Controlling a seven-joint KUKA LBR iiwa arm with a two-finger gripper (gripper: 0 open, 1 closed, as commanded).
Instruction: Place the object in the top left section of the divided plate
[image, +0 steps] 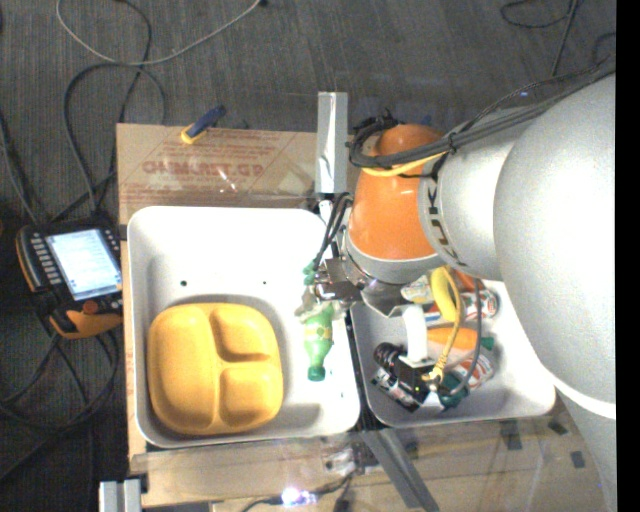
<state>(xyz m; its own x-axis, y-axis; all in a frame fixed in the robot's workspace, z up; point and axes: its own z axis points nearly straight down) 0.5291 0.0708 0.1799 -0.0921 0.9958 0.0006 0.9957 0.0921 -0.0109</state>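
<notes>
A yellow divided plate (190, 375) lies in the front left of the left bin (200, 235); one large section takes up its left side and two smaller ones its right. My gripper (322, 296) hangs over the right edge of that bin, to the right of the plate. It is shut on the upper end of a green plastic bottle (318, 345), which hangs down from the fingers just inside the bin's right wall. The bottle is well apart from the plate.
The right bin (520, 400), largely under the arm, holds several small items, among them a red-and-white can (480, 366) and an orange piece (441, 345). A cardboard sheet (220, 170) lies behind the left bin, and a teach pendant (75, 262) rests to its left.
</notes>
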